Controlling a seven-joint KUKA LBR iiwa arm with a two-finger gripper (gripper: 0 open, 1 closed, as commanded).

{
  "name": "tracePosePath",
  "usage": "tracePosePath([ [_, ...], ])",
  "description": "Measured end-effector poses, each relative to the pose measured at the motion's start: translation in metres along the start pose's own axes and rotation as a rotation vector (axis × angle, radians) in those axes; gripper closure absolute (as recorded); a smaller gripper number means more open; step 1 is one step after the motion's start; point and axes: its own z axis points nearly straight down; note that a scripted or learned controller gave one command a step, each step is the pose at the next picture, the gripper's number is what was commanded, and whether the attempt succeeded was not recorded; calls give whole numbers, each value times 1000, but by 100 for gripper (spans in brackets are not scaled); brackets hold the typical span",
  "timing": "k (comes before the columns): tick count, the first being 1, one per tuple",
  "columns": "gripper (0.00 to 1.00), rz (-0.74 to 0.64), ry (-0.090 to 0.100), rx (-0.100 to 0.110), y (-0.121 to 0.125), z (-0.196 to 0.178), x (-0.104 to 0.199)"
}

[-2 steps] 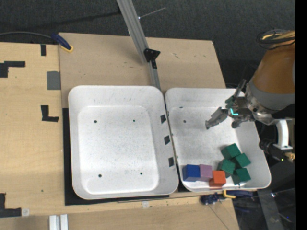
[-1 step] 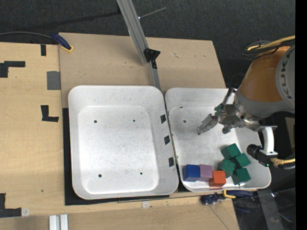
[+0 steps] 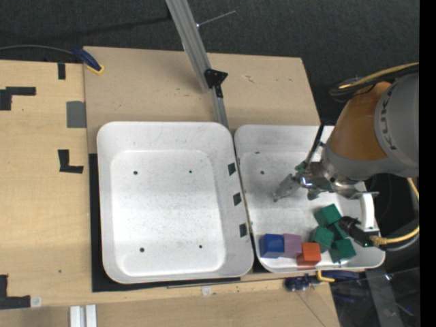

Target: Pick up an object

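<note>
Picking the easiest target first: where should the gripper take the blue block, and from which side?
Grip the blue block across its near and far faces, coming straight down. The bin wall crowds its left side and the purple block touches its right.

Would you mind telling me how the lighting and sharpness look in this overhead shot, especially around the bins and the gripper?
In the camera view, lighting is soft and even; the left bin shows a brighter patch on its floor but no harsh glare. The gripper looks slightly smeared and casts only a faint shadow on the right bin. The blue block and orange block stay reasonably crisp. The dark floor beyond the bench is underexposed.
</note>
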Motion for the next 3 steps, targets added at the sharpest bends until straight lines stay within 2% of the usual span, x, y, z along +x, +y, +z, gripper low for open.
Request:
tracePosePath([
  [1,0,-1,-1,-4,-1,44,1],
  [2,100,-2,1,-4,-1,33,1],
  [3,100,-1,-1,-10,1,-9,-2],
])
